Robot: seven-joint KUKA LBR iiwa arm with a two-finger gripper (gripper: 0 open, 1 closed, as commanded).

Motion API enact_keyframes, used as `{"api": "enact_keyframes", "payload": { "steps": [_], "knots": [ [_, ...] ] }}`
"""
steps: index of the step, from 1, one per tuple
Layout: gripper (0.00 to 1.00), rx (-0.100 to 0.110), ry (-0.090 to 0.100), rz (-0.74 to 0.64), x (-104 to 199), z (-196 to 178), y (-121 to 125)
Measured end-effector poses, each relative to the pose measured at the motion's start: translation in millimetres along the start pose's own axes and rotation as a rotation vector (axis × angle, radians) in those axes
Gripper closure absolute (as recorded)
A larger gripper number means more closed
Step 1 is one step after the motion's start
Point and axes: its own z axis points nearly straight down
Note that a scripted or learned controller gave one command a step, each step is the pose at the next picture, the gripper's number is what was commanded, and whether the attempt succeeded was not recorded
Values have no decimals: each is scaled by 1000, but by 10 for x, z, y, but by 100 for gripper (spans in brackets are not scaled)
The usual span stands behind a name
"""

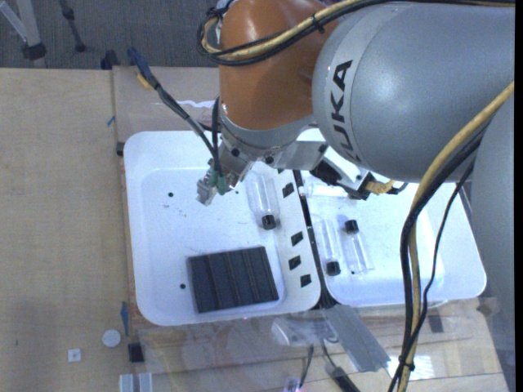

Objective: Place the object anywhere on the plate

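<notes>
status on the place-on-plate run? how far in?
Done: nothing placed; the dark ribbed rectangular plate in the left white bin looks bare. In hand: the end effector hovers over that bin, up from the plate; I can't tell if it holds anything. Left: clear cylindrical objects with black caps lie in both bins; one must reach the plate.

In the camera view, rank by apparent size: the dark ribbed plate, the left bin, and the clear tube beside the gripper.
1. left bin
2. dark ribbed plate
3. clear tube, in the same bin, so nearness hardly matters.
</notes>
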Motion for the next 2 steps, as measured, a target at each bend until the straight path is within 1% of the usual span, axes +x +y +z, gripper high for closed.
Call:
{"api": "enact_keyframes", "payload": {
  "steps": [1,2],
  "knots": [
    [100,4,3,166,355,505,-346],
    [100,5,3,407,123,1148,-176]
  ]
}}
